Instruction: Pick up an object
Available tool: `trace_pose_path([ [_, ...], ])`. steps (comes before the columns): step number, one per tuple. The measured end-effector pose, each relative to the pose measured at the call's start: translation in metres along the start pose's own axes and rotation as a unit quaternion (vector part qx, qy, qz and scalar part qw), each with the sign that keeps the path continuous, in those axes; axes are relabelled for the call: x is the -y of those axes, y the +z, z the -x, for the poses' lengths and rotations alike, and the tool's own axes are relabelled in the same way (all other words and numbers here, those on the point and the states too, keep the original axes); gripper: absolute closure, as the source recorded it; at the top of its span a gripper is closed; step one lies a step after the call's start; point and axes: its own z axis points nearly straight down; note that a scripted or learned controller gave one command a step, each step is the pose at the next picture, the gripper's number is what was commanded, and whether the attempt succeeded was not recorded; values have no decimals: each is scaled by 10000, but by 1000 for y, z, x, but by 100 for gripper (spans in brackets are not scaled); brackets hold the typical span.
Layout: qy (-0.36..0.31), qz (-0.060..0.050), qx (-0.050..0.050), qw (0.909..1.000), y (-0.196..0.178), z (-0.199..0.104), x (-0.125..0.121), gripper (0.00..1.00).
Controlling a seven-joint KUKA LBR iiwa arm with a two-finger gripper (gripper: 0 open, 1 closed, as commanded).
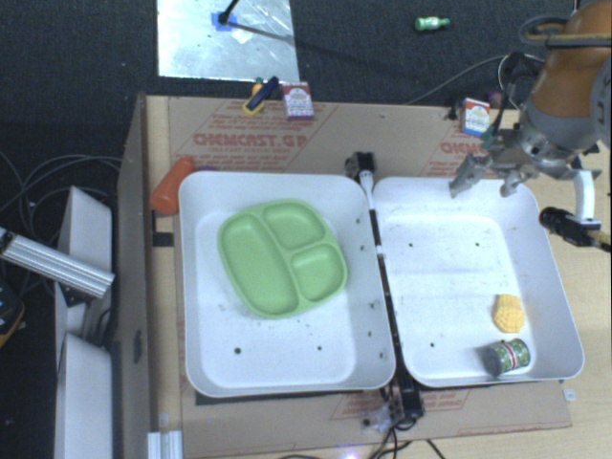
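On the worktop (249,142) sit two white bins. The left bin (201,352) holds a green tray (282,256). A corn piece (509,313) and a can (506,357) lie near the right bin's (449,275) near right corner. The jaws (490,181) hang spread and empty over its far edge.

Over in the left bin (206,352) sits a green divided plate (283,256), three compartments facing up. Behind it, an orange object (171,185) lies on the cardboard sheet (239,137), and near the back edge a small red box (299,100) beside a yellow-and-black item (260,95). On the dark floor, a foil sheet (226,25) and a green bottle (431,24).
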Motion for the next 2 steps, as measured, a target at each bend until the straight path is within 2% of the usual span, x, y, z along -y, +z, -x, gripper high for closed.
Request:
trace_pose_path([
  [1, 9, -15, 3, 10000, 89, 31, 38, 0],
  [2, 12, 8, 5, 10000, 34, 30, 63, 0],
])
